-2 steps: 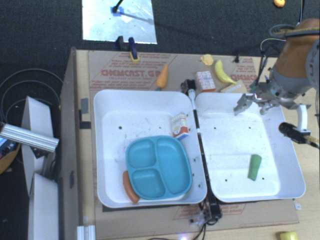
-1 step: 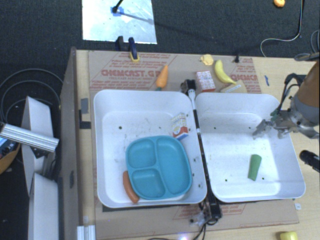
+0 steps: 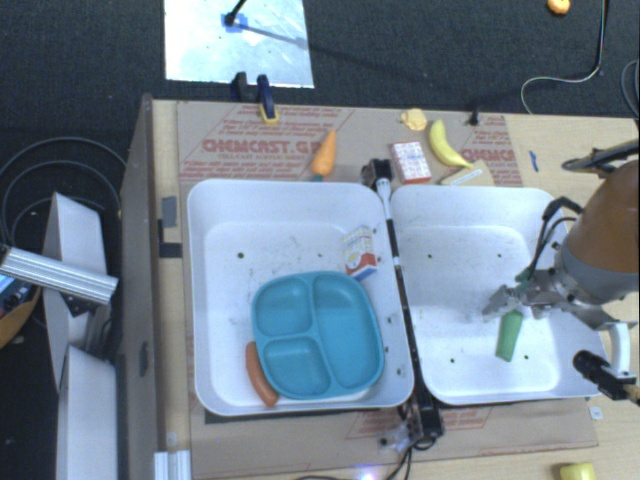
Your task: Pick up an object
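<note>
Both white bins [image 3: 300, 208] look like smooth, slightly glossy plastic, the left one scuffed with dark specks. The blue divided plate [image 3: 318, 335] is matt plastic. The bench [image 3: 270, 143] top is brown printed cardboard. The green stick [image 3: 509, 336] looks like smooth plastic. The sheet [image 3: 238, 28] beyond the bench's far edge shines like metal.

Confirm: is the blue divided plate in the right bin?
No, the blue divided plate lies in the left bin, beside an orange sausage-shaped toy.
</note>
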Motion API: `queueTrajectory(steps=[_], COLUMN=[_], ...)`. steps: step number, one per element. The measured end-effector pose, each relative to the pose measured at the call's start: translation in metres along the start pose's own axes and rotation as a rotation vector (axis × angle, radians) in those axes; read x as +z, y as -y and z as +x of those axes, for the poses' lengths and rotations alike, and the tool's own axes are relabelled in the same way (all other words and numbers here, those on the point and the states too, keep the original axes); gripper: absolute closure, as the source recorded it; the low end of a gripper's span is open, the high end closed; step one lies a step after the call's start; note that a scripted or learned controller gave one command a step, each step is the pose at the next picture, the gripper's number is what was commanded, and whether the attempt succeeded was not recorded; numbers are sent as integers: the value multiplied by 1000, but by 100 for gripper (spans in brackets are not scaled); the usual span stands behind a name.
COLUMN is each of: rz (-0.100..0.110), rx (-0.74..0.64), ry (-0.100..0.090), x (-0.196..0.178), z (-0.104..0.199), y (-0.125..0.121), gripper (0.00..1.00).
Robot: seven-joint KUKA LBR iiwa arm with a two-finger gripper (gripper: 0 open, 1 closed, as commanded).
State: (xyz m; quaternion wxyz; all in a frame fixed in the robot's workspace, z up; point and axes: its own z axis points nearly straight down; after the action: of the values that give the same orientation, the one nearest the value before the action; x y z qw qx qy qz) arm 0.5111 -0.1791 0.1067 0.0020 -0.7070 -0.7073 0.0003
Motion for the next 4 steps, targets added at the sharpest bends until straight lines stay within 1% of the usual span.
queueTrajectory(steps=[1, 2, 3, 4], rz=[-2, -7, -7, -2], rx=[0, 0, 0, 1], ry=[1, 3, 2, 2], x=[-10, -21, -20, 24], z=[9, 9, 9, 9], y=[25, 23, 23, 25], gripper=[0, 100, 0, 0])
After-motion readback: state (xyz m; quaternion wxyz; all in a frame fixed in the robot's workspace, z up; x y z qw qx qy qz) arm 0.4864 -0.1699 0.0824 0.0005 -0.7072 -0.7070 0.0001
